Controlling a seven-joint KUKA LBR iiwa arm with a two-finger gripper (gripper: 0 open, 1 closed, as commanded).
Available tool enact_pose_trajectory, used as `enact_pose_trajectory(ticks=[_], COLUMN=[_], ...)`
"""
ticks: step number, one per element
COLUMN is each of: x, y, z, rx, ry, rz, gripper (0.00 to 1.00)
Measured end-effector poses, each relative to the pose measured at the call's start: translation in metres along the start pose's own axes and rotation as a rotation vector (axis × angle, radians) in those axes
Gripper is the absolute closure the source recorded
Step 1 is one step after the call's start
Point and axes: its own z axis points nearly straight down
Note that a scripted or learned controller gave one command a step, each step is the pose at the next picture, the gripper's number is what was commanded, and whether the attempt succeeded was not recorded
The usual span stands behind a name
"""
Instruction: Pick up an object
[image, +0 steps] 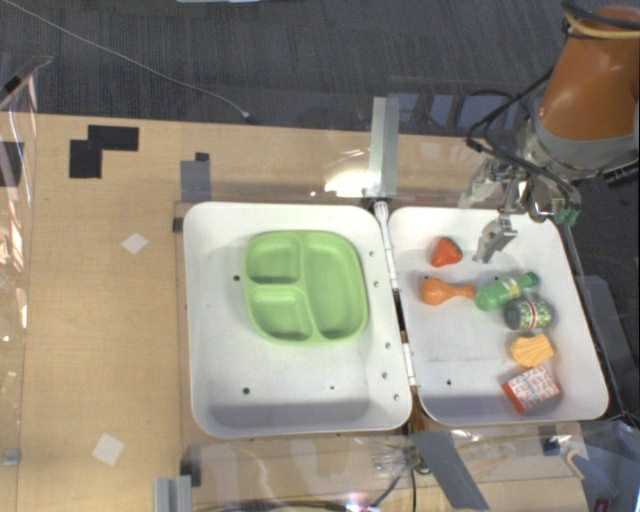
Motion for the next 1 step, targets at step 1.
enact_pose_trajectory(ticks=[1], x=[0.0448], y=[-0.0110], z=[0.1138], rx=[0.002], ry=[0.007], rz=[0.581], gripper=[0.00])
